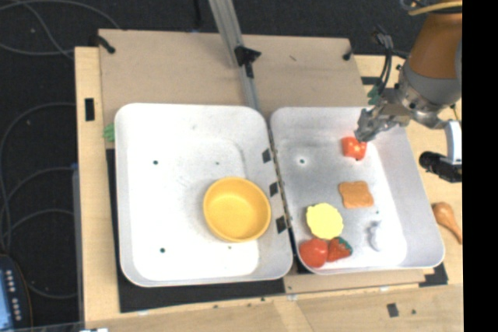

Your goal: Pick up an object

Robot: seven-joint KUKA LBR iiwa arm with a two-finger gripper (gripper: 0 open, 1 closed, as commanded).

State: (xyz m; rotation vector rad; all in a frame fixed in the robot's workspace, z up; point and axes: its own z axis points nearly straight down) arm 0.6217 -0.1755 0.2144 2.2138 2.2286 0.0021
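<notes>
No readable writing shows as the grey two-finger gripper (366,132) hangs over the right white bin (412,190), its jaws too blurred to tell open from clenched, just beside a small red toy (354,148) lying on the bin's floor.

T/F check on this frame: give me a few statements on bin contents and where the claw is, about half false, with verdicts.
1. The yellow bowl sits in the left bin. True.
2. The claw is above the left bin. False: it is over the right bin, near its far right corner.
3. A small red object lies just below the claw. True.
4. The tan toast-like piece is inside the bowl. False: it lies in the right bin.
5. The yellow disc lies next to a red piece. True.
</notes>
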